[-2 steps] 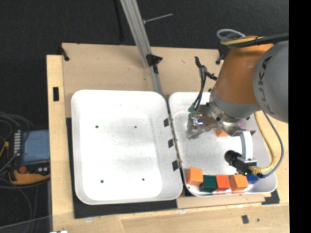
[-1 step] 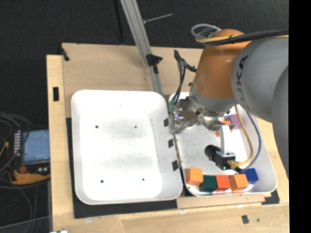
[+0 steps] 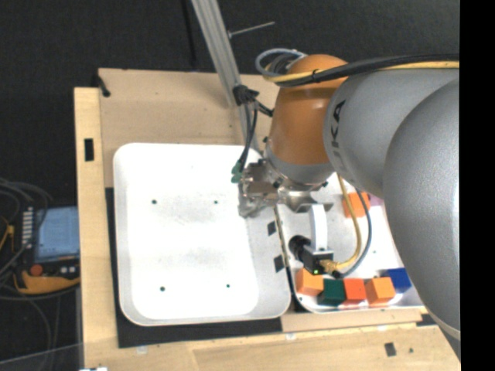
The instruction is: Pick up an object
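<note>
Plywood bench [image 3: 155, 107] on a dark floor takes up most of my feed from the overhead camera, with two shallow white bins side by side on it. Off the bench to the left sits a blue box [image 3: 58, 234] among loose cables.

On my screen the left bin [image 3: 124, 207] has a white floor marked by four small dark specks. The right bin [image 3: 303, 304] is mostly covered by the arm [image 3: 402, 153], grey with its orange band [image 3: 305, 122].

Along the right bin's near rim I see a row of small blocks, touching or nearly so. From the left they are a first orange block [image 3: 311, 283], a dark green block [image 3: 334, 292], a second orange block [image 3: 356, 289], a third orange block [image 3: 380, 288] and a blue block [image 3: 397, 278] set slightly further back. They look like plain cubes in solid, matte colours. Further back in the same bin, an orange piece [image 3: 356, 203] shows beside the arm, partly hidden.

The gripper [image 3: 259, 190] hangs over the right edge of the left bin, apart from the row of blocks. I cannot tell how far open it is or whether it has hold of anything.
</note>
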